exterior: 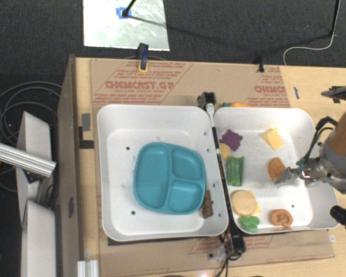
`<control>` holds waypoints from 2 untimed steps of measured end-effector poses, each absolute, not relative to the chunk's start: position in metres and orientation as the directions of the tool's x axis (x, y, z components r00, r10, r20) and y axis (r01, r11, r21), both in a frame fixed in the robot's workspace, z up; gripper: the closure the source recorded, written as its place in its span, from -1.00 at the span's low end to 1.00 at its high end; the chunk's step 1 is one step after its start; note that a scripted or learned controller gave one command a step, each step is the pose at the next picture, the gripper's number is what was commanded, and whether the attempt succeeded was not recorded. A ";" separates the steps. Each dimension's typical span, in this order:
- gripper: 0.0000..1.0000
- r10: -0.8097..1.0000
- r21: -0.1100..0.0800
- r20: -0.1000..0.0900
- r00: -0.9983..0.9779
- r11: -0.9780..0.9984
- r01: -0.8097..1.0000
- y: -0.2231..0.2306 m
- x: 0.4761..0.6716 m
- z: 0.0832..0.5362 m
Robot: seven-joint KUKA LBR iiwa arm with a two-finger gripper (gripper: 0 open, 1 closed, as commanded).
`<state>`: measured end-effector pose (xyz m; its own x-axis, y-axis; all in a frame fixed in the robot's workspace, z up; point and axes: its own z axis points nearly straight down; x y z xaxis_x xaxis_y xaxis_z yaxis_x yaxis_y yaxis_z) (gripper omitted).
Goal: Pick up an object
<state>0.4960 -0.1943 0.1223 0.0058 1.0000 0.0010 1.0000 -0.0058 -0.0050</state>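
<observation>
The bench [161, 74] is a tan board with red print, set on dark carpet, and a silver sheet [126, 16] lies on the floor beyond it. Two white bins sit side by side on the bench. The left bin [115, 154] holds a blue divided plate [168, 178], with a small brown piece [207, 203] at its near right corner. In the right bin [311, 201], nearest the front edge, lie a green lump [249, 223], a pretzel [281, 217] and a pale bun [244, 201]. Farther back come a green pepper [234, 170] and a brown roll [276, 168], then purple grapes [231, 139] and a yellow block [273, 138] near the far wall. The arm [341, 149] reaches in from the right, low over the right bin. Its gripper [288, 176] sits just beside the roll, touching or almost touching its near right side; whether the fingers are open or closed cannot be told, and nothing is seen held between them.
</observation>
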 end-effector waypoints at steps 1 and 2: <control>-1.00 1.000 0.005 0.000 -0.010 0.010 1.000 -0.155 0.560 0.102; -1.00 1.000 0.006 -0.001 -0.005 0.005 1.000 -0.207 0.665 0.086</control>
<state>0.6654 -0.2069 0.0864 -0.0055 1.0000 -0.0006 1.0000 0.0055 0.0058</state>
